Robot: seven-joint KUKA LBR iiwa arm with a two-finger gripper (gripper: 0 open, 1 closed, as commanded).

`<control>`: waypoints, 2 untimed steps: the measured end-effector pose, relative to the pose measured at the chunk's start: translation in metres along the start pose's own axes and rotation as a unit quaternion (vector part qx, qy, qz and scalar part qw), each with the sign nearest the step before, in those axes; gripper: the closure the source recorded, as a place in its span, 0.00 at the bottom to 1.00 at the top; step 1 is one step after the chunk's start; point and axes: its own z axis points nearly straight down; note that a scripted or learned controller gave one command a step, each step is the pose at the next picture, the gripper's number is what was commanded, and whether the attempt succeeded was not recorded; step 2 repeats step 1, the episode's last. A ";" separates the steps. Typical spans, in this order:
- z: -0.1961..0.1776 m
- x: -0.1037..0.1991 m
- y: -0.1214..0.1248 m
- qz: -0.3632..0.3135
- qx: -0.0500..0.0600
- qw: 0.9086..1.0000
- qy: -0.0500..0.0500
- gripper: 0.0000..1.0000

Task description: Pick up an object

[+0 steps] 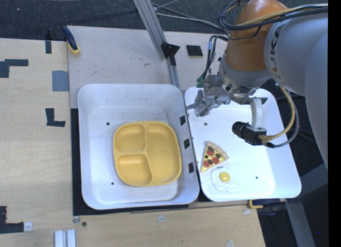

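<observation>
A toy pizza slice (212, 156) lies in the right white bin (277, 179), near its left wall. Just below it sits a toy fried egg (225, 180). A yellow divided plate (147, 153) rests in the left bin (96, 107). My gripper (203, 106) hangs over the upper left corner of the right bin, above and apart from the pizza slice. I see nothing held in it.
A slanted metal pole (152, 22) crosses the bench behind the bins. The arm's grey body and orange band (256, 22) cover the right bin's far side. A black cable fitting (248, 132) hangs over the bin's middle.
</observation>
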 end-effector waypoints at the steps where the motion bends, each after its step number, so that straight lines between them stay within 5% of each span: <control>1: -0.002 0.052 -0.009 0.000 0.000 1.000 0.000 1.00; 2: -0.002 0.052 -0.009 0.000 0.000 1.000 0.000 1.00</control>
